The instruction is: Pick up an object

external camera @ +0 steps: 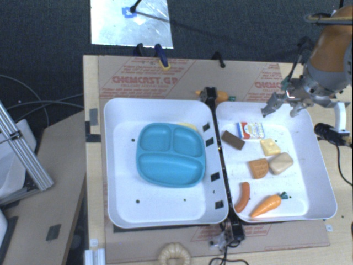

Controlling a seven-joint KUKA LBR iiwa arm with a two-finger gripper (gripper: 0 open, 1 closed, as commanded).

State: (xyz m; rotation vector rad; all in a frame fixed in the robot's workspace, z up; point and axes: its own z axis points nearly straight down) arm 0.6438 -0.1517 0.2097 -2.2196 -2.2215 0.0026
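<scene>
Single fixed camera above bench (138,70), looking down at slant; both bins (118,148) in frame; arm (331,48) enters at right

1. The floor (49,32) was dark blue-grey carpet; black cables (33,101) trailed across it at the left.
2. A shiny silver sheet (131,15) lay on the carpet beyond the bench's far edge; a small blue mark sat on it.
3. The bench top (182,73) was a tan board printed with red lettering; clips held its far edge.
4. A lower beige surface (52,175) stood at the bench's left side; a slanted aluminium rail (22,153) crossed it.
</scene>
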